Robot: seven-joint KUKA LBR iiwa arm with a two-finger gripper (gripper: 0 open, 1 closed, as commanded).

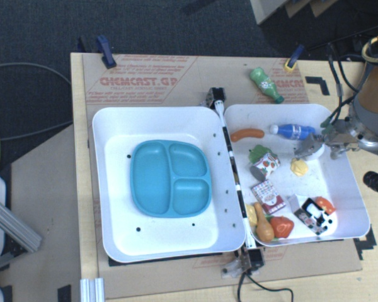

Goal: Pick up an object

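The arm (372, 87) came in from the right edge, where most of it was cut off; only its orange band and the grey wrist were visible. The gripper (315, 145) hung over the upper right part of the right bin (353, 187), its metal tips pointing left. The two fingers (307, 150) were slightly spread, and nothing sat between them.

Just beyond the tips lay a blue water bottle (293, 131), on its side with its white cap to the left. A small yellow object (299, 167), too blurred to name, lay just below the tips. Further left in this bin were a hot dog sausage (247, 134), a small carton (265, 164) with green on top, and a flat red and white packet (268, 195). Near the lower wall lay a red tomato-like piece (281, 226) touching a yellowish pear-shaped one (263, 230), partly hidden by the rim between the bins. At the lower right was a black and white item (315, 215) with a red part behind it; what it was I could not make out.

The left bin (113, 137) held a blue divided plate (171, 177) with three compartments. A green bottle (266, 83) lay on the cardboard (145, 80) outside the bins, above the right one. Blue clamps (104, 50) held the board at its far edge.
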